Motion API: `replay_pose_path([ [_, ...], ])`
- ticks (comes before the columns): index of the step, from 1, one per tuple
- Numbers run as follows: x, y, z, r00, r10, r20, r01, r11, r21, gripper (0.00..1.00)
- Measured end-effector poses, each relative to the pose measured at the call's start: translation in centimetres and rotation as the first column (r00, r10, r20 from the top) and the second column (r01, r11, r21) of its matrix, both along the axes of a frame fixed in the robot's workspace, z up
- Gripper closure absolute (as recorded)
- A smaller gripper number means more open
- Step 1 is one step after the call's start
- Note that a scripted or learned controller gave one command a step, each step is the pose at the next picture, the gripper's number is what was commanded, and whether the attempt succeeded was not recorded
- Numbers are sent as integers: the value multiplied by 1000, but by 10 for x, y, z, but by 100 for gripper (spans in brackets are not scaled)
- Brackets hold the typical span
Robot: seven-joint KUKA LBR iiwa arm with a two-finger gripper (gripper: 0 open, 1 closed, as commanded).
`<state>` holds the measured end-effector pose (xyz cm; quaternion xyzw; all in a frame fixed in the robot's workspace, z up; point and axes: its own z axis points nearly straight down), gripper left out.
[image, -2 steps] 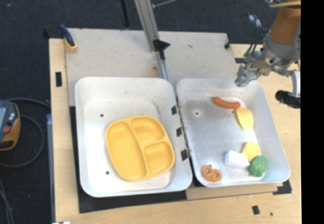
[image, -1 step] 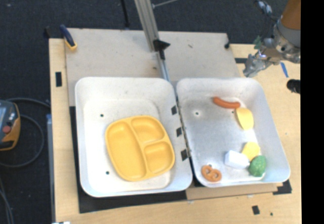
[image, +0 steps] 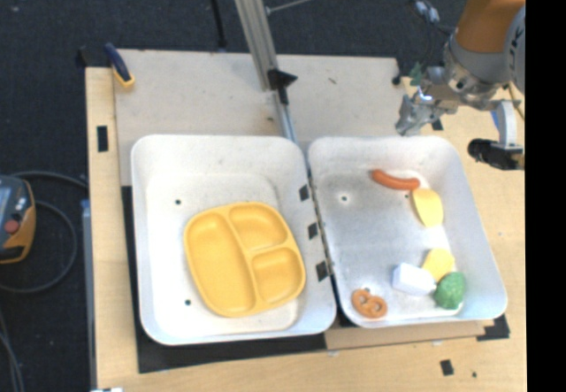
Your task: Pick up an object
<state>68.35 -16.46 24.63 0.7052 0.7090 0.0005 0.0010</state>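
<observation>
The right white bin [image: 354, 231] holds several small toy foods. A red sausage [image: 394, 179] lies near its far side, with a yellow piece [image: 427, 206] just below it. Toward the near right corner sit another yellow piece [image: 439, 262], a white block [image: 412, 279], a green broccoli-like piece [image: 450, 290] and an orange pretzel [image: 369, 303]. My gripper [image: 414, 115] hangs above the bin's far rim, beyond the sausage and apart from every object. Nothing shows between its fingers.
The left white bin [image: 159, 169] carries a yellow divided tray [image: 244, 257]. A slanted metal post [image: 258, 27] rises behind the bins. A blue and yellow tool [image: 119, 65] lies at the bench's far left corner.
</observation>
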Motion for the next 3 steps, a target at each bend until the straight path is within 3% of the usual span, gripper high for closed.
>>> replay_pose_path([
  [1,-6,50,-11,1000,0,-2,0,1000,1,100],
  [3,-23,145,7,1000,1,-1,-1,1000,2,100],
])
